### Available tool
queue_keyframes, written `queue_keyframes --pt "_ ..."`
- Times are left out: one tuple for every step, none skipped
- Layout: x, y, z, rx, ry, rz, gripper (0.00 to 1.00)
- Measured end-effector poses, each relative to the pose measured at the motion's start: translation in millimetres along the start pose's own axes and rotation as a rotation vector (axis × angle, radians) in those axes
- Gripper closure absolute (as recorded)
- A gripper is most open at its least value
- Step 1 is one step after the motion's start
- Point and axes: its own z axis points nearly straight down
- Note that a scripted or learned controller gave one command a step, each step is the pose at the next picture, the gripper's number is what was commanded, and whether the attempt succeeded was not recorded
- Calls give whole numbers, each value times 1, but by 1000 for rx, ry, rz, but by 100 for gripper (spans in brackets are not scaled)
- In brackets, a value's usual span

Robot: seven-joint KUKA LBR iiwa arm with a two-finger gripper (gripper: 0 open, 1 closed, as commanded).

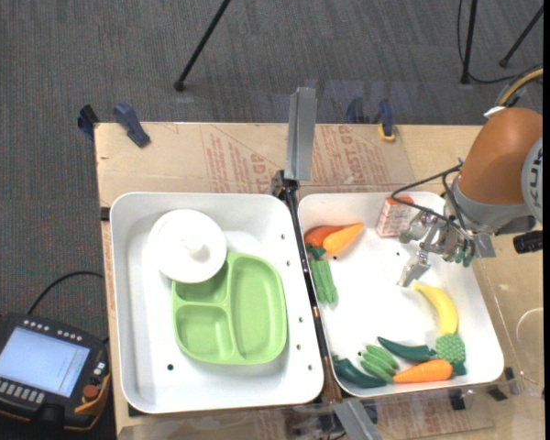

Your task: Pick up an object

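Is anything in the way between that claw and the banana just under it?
Nothing visible. The claw hangs over bare bin floor, just up-left of the banana; the other toy food lies farther off.

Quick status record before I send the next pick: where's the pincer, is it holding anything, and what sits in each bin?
pincer: over the right bin, above bare floor just up-left of the banana; nothing seen between its fingers
right bin: banana, two carrots, green vegetables, red-and-white packet
left bin: green divided tray, round white lid overlapping the tray's upper-left corner
nearest object to pincer: banana
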Motion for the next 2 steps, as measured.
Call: queue_keyframes --pt "-12 3 -1 -1 -2 6 0" --pt "-11 2 0 -1 0 35 0"
